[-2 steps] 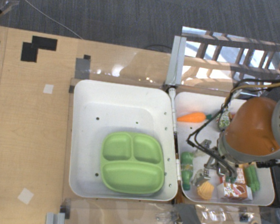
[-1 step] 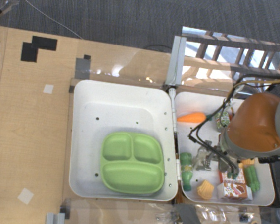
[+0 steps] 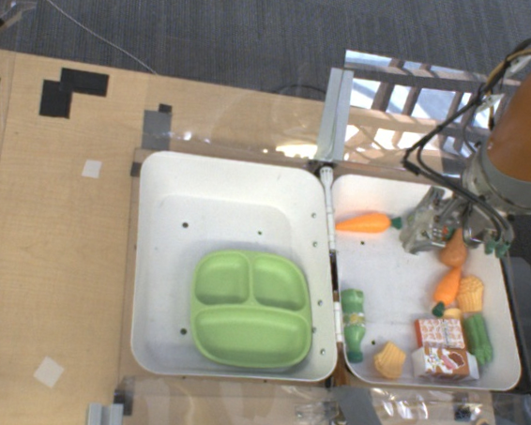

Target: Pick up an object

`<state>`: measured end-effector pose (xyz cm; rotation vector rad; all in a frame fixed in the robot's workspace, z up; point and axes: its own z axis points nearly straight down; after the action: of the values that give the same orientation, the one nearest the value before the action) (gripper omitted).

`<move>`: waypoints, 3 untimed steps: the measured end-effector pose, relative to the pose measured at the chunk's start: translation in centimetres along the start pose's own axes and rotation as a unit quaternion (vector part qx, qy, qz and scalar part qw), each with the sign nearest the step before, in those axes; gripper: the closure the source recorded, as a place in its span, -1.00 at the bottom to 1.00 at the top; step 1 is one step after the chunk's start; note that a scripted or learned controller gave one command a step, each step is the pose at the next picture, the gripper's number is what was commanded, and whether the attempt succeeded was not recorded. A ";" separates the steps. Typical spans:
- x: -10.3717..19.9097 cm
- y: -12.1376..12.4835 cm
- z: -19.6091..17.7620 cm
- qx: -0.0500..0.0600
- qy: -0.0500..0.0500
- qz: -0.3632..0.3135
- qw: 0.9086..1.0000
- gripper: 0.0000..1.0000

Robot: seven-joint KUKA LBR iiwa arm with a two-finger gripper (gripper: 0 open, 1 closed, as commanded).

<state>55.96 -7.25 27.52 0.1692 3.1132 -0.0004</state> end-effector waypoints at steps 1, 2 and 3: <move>2.5 -4.6 17.0 -0.002 0.013 -0.113 0.993 1.00; 1.1 -1.2 -2.1 0.000 0.001 -0.132 0.991 1.00; 2.9 -5.0 11.0 -0.003 0.013 -0.176 0.984 1.00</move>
<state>52.85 -11.88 16.43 -0.3834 3.1201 0.0032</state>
